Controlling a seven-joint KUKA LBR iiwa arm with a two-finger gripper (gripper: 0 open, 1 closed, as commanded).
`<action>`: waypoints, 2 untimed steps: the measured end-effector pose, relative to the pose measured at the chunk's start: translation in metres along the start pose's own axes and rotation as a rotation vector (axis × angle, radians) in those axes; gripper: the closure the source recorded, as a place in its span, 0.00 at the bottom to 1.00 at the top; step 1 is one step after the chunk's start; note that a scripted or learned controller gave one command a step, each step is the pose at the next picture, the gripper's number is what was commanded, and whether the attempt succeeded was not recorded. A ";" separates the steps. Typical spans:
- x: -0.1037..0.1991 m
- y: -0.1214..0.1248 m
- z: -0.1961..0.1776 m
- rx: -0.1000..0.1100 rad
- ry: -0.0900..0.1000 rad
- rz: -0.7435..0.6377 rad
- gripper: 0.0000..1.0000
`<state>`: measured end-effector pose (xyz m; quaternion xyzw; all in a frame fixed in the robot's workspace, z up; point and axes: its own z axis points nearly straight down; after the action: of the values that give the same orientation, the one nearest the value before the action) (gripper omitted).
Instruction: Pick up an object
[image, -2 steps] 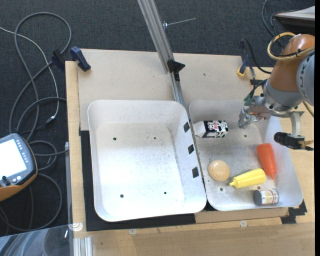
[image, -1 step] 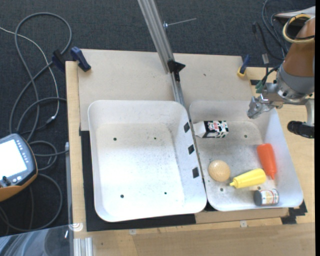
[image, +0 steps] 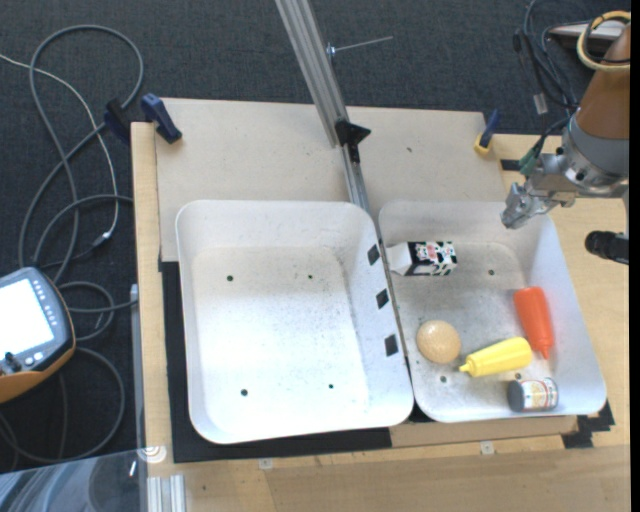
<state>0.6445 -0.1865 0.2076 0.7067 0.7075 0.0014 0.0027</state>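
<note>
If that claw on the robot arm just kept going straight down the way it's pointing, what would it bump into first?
Most likely the bare floor of the right bin near its far corner. The gripper hangs there, apart from the milk carton and orange carrot. Depth is hard to judge.

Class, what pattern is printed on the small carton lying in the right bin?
The carton is white with black cow-like patches, seen in the camera view.

Robotics lab: my arm (image: 600, 110) works over a clamped bench (image: 250, 150) with two white bins (image: 200, 240), loose cables (image: 70, 120) on dark carpet, control pendant (image: 25, 330) at left.
</note>
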 end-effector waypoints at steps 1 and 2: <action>0.052 -0.012 -0.008 0.007 0.005 -0.005 1.00; 0.090 -0.037 -0.015 0.009 0.005 -0.003 1.00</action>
<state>0.6068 -0.0965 0.2225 0.7055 0.7087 0.0000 -0.0021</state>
